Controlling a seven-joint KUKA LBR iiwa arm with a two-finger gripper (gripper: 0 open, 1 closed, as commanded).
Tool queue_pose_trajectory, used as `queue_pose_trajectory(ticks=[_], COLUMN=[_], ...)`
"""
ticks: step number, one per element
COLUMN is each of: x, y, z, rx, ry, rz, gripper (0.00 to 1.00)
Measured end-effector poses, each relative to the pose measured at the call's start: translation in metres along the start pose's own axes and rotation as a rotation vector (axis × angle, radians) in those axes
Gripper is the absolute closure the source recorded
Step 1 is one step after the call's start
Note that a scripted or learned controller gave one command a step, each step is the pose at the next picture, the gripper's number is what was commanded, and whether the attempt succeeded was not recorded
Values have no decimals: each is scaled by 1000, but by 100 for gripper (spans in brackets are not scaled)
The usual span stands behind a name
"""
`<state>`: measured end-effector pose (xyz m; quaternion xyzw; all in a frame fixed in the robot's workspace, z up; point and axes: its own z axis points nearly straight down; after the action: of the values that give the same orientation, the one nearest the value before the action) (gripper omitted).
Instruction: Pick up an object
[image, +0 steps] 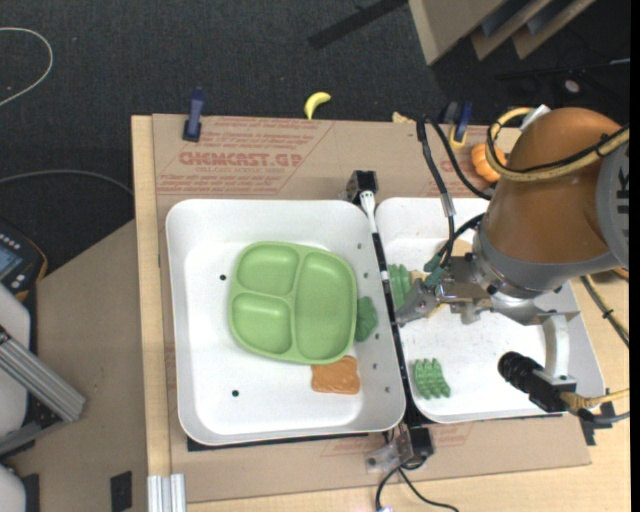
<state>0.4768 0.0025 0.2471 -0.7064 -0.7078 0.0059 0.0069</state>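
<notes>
My gripper hangs low over the left part of the right bin, under the big orange and grey arm. Just to its left, a green leafy object lies by the wall between the bins, touching or nearly touching the gripper. Nearer the front of that bin sits a small green ridged object, apart from the gripper. In the left bin rests a green divided plate, with an orange piece at its front edge and a small dark green object at its right side.
The arm's body hides much of the right bin's back and middle. A black cylinder with cables sticks out at the bin's front right. Clamps and a yellow piece lie along the cardboard's back edge.
</notes>
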Motion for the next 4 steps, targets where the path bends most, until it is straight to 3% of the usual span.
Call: queue_pose_trajectory(ticks=[1, 2, 3, 4], x=[12, 12, 46, 111], y=[2, -2, -2, -3], z=[-132, -294, -288, -288], rx=[-35, -41, -23, -22], ry=[0, 0, -1, 1], rz=[-2, 0, -2, -6], gripper=[0, 0, 0, 0])
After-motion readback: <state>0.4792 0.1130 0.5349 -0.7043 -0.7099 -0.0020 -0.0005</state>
